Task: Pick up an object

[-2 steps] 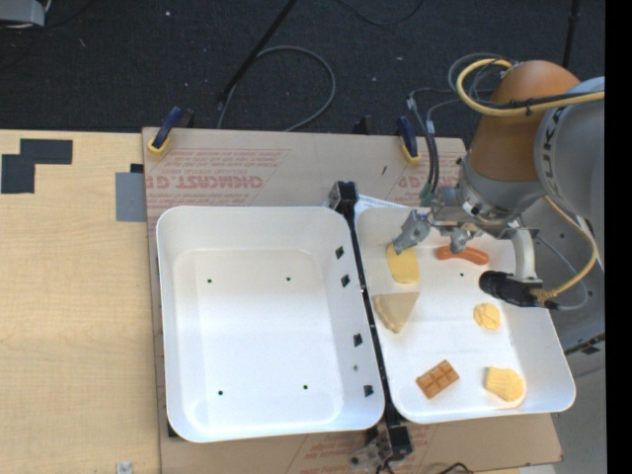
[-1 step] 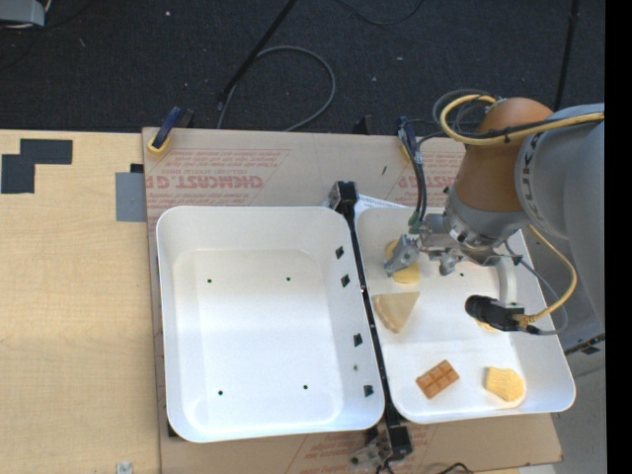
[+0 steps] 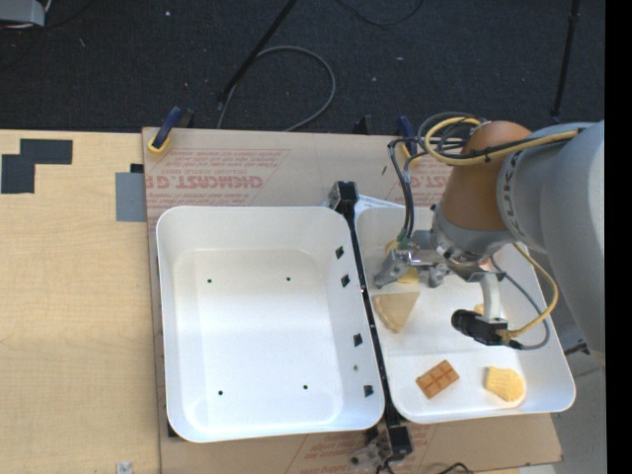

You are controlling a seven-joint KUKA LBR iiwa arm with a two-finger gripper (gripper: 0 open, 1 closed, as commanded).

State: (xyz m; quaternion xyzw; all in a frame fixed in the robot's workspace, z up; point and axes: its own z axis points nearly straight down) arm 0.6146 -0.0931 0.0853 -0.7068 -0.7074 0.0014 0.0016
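Observation:
My gripper (image 3: 409, 272) is low in the right bin (image 3: 553, 388), near its left wall. Its fingers (image 3: 388, 269) stand open, spread to either side of the upper edge of a tan wedge-shaped piece (image 3: 395, 311) that lies on the bin floor just below. A brown waffle-patterned square (image 3: 437, 378) lies near the bin's front. To its right is a yellow chunk (image 3: 505, 384). The grey arm with its orange band (image 3: 484, 181) comes in from the right.
The left bin (image 3: 183, 265) stands beside the right one, and a black divider strip (image 3: 357, 304) runs between them. A black connector on a yellow cable (image 3: 477, 326) hangs from the arm over the right bin. Cardboard (image 3: 247, 171) lies under both bins.

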